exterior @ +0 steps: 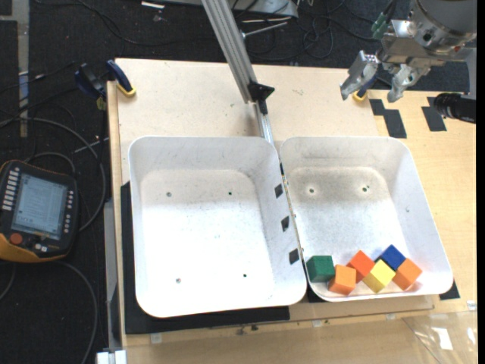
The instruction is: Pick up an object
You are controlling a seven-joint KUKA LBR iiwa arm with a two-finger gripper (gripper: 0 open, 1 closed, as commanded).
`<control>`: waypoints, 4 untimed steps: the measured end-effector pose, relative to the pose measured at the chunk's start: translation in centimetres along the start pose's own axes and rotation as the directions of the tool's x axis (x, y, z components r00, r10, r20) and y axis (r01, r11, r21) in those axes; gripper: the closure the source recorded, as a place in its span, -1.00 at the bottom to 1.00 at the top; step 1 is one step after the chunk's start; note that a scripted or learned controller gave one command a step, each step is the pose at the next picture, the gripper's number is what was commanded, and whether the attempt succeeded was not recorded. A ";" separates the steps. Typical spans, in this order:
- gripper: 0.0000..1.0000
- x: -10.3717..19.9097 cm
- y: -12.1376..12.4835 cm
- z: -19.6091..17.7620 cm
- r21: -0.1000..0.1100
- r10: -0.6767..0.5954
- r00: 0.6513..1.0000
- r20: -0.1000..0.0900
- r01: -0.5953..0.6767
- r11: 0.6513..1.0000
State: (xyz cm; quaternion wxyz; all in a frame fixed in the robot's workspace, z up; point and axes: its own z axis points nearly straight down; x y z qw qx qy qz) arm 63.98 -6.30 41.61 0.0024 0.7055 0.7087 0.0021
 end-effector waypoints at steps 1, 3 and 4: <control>-1.00 -2.7 -6.4 13.7 0.016 0.008 1.000 -0.001 -0.008 1.000; -1.00 -9.6 -3.7 32.0 0.000 0.001 1.000 0.003 -0.001 1.000; -1.00 -7.9 2.4 32.0 0.000 -0.001 1.000 0.000 0.001 1.000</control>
